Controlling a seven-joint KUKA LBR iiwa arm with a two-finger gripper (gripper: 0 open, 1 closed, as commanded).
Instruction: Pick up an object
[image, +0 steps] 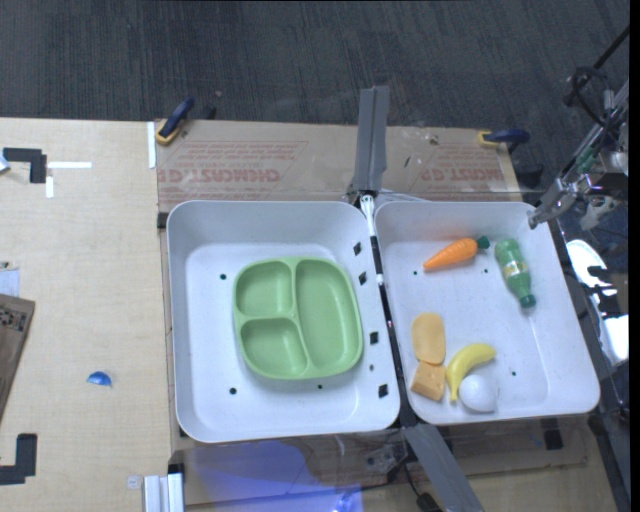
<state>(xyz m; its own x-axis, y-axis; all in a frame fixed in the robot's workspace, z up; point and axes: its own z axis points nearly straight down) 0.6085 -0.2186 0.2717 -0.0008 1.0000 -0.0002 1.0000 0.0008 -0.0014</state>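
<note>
The right bin (560, 330) holds several small objects. An orange carrot (450, 253) with a green top lies near its far side. Beside the carrot, a green bottle (514, 270) lies close to the right wall. Toward the near side sit an orange oval piece (429, 337), a tan block (428, 381), a yellow banana (467, 362) and a white ball (478, 392), all close together. The left bin (200, 300) holds a green divided plate (298, 318), lying flat in its middle.
Brown cardboard (260, 160) lies behind the bins, held by blue and yellow clamps (177, 117). A grey bar (372, 140) stands at the seam between the bins. A small blue item (98, 379) sits on the wooden bench at left. Metal rods and cables (585, 165) crowd the right edge.
</note>
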